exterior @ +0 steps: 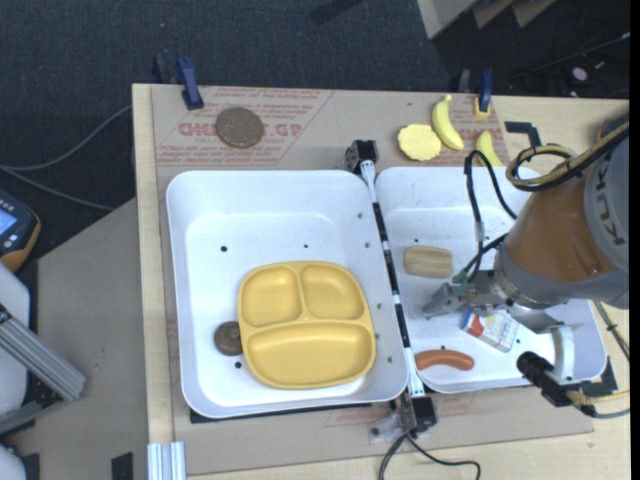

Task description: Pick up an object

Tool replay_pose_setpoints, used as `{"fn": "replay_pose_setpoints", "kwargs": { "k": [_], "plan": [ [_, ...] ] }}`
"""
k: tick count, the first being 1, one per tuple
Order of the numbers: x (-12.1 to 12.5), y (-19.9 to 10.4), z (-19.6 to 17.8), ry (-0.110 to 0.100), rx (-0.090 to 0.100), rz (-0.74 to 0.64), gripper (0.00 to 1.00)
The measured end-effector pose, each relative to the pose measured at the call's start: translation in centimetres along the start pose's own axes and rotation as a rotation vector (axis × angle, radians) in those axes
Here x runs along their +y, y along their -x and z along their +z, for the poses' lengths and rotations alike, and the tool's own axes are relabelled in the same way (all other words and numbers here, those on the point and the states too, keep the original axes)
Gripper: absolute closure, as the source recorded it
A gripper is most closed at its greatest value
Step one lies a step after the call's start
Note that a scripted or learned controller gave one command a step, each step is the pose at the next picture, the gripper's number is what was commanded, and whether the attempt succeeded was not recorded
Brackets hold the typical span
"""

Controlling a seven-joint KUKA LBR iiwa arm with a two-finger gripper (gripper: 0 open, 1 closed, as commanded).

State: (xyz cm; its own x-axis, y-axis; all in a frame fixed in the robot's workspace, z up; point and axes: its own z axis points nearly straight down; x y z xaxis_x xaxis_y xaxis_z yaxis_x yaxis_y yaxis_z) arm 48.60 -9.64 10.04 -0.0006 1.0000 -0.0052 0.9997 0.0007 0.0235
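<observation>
In the right bin (pixel 430 203) lie a tan block (pixel 428 261), a red sausage (pixel 443 360) near the front wall, and a small white packet with red and blue print (pixel 492 330). My gripper (pixel 447 301) hangs low over the bin floor, just below the tan block, left of the packet and above the sausage. Nothing shows in its grasp. The grey arm with its orange band (pixel 558 236) covers the bin's right part.
The left bin (pixel 200 218) holds a yellow divided plate (pixel 303 323) with a brown disc (pixel 228 338) at its left edge. Behind the bins on the bench lie a brown round disc (pixel 238 126), a yellow lumpy piece (pixel 419 142) and two toy bananas (pixel 447 123). Black cables loop by the arm.
</observation>
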Motion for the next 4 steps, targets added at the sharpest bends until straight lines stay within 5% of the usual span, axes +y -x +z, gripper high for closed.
{"fn": "replay_pose_setpoints", "kwargs": {
  "k": [1, 2, 3, 4],
  "plan": [
    [-0.3, 2.5, 1.2, -0.008, 0.003, -0.001, 0.00],
    [-0.4, 8.6, 1.2, -0.011, 0.001, 0.002, 0.00],
    [-0.2, 8.8, -0.1, -0.001, -0.011, 0.004, 1.00],
    [-0.3, 8.8, 0.0, -0.004, -0.010, 0.004, 0.00]
  ]
}}
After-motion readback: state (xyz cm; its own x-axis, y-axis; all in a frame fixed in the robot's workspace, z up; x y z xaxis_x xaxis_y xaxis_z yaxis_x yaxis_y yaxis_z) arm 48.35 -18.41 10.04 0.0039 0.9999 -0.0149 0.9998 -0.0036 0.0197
